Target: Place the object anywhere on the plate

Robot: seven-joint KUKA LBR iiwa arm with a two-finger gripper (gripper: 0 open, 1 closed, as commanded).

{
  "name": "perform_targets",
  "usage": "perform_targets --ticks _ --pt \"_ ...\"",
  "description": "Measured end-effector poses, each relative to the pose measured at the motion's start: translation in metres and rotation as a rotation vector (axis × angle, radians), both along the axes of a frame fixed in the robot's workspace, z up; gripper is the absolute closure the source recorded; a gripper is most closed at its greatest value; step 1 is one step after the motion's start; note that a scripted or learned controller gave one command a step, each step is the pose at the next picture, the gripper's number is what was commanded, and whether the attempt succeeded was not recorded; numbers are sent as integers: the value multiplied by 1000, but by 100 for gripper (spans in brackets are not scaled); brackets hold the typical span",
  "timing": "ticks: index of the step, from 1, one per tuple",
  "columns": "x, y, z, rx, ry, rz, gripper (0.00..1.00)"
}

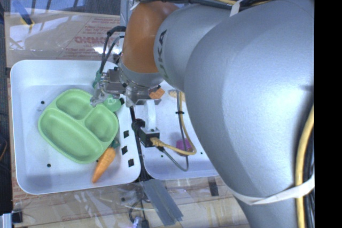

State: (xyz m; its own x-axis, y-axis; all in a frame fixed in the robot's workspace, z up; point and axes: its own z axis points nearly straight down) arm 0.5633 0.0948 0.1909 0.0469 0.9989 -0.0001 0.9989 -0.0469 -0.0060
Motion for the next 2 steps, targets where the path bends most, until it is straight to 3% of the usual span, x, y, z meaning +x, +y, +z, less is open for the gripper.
perform_targets --ticks 1,2 --pt "0 0 9 0 3 6 100" --pt "0 0 9 0 4 6 0"
